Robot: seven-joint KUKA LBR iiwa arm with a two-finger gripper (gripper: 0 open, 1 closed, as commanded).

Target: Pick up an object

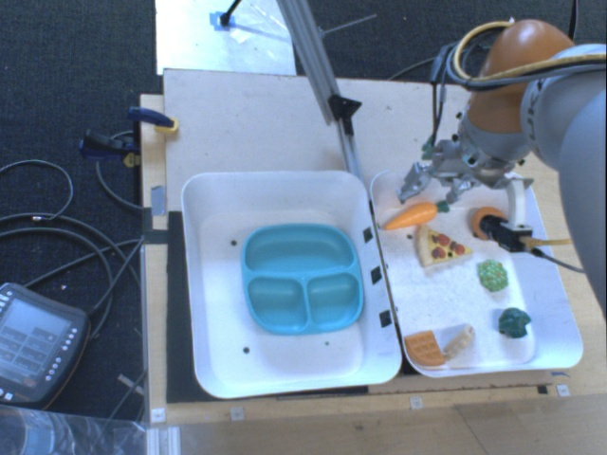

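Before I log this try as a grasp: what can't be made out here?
- Gripper, camera view: too small and blurred above the carrot to tell contact.
- Round orange piece, camera view: partly covered by a black fitting; identity unclear.
- Right bin: far rim hidden by the arm.

The grey KUKA arm [569, 112] has a smooth, rounded shell with a glossy orange band [517, 64] above its wrist. Black and yellow cables [465, 50] loop beside that band. At the end sits a metal two-finger gripper [432, 183] of dull silver-grey parts.
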